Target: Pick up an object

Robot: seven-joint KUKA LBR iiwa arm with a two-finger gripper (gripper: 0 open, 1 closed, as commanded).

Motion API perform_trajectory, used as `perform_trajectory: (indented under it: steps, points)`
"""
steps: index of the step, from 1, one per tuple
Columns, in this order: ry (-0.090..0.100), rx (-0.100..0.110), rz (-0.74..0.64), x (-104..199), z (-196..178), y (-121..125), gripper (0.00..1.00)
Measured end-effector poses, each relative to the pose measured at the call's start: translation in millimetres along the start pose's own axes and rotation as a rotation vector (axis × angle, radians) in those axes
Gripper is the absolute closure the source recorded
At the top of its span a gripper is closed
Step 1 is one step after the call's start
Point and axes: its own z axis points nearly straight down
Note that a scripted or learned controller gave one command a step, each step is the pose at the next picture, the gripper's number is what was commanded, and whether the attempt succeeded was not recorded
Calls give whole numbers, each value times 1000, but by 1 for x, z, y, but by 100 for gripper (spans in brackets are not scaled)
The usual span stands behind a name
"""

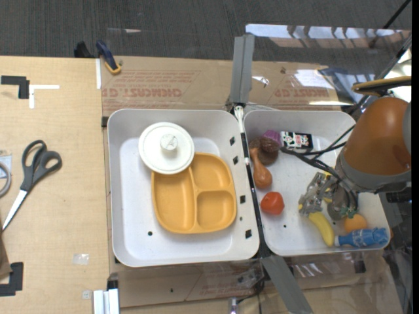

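Glossy white plastic bins [118, 195] sit on a matt wooden bench [52, 149]; the yellow tray [177, 208] looks like smooth plastic.

- Dark grey carpet floor [163, 12] with a fine ribbed weave runs across the top of the frame.
- A pale wooden bench top [49, 110] fills the left side — black tape corner marks [16, 86] sit at its upper left and lower left.
- Black-handled scissors [29, 175] lie on the bench at the left centre.
- A brown cardboard sheet [170, 87] with mirrored red lettering lies under the 2 white bins [114, 195], upper centre.
- A blue-and-yellow clamp [108, 57] grips the cardboard's upper left corner.
- A grey metal bar [241, 70] stands between the bins at top centre.
- Bright window-like reflections [327, 38] glare across a glossy surface at the upper right — light is even elsewhere.
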Motion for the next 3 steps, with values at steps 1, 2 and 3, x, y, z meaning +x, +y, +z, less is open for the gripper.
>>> perform_trajectory:
  steps: [1,2,3]
  points:
    - [4,1,291,55,-120,75,100]
    - [3,1,29,3,-219,-4,100]
    - [5,0,14,-35,-2,-53,100]
